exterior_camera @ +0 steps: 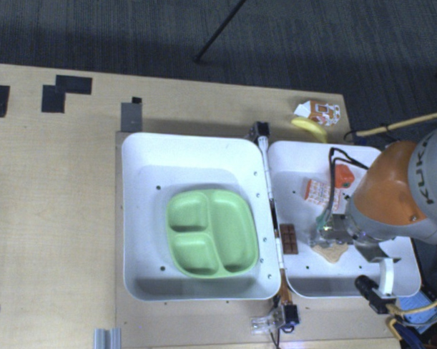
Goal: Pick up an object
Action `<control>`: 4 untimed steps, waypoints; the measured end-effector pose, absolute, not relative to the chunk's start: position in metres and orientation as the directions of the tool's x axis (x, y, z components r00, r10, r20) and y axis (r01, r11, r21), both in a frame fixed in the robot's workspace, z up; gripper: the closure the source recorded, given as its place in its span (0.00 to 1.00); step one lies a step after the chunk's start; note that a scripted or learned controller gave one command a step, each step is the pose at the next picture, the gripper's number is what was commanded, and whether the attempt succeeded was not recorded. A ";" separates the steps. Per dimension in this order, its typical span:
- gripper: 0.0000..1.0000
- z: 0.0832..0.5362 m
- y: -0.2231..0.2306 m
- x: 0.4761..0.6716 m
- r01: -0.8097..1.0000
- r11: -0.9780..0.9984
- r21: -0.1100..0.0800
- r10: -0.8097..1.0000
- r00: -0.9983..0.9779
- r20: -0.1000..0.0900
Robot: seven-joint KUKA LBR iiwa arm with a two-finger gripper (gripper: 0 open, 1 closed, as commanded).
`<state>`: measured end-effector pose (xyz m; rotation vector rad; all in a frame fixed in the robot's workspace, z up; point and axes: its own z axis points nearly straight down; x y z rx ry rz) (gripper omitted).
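My gripper hangs low over the right bin, under the arm's orange band. Directly beneath it lies a flat tan object, partly covered by the gripper. A small brown block rests to its left, near the bin's left wall. A red and white packet lies further back, with an orange item beside it, partly hidden by a black cable.
The left bin holds a green divided plate. A yellow banana-like toy and a small packet lie on the bench behind the right bin. Black clamps stand at the bins' shared edge.
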<state>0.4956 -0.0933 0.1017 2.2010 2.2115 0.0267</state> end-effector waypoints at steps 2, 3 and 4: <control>1.00 0.251 -0.052 0.557 1.000 0.006 0.006 1.000 -0.006 0.002; 0.00 0.251 -0.053 0.556 1.000 0.005 0.003 1.000 -0.005 0.000; 0.00 0.138 -0.111 0.523 1.000 0.002 -0.001 1.000 -0.002 0.000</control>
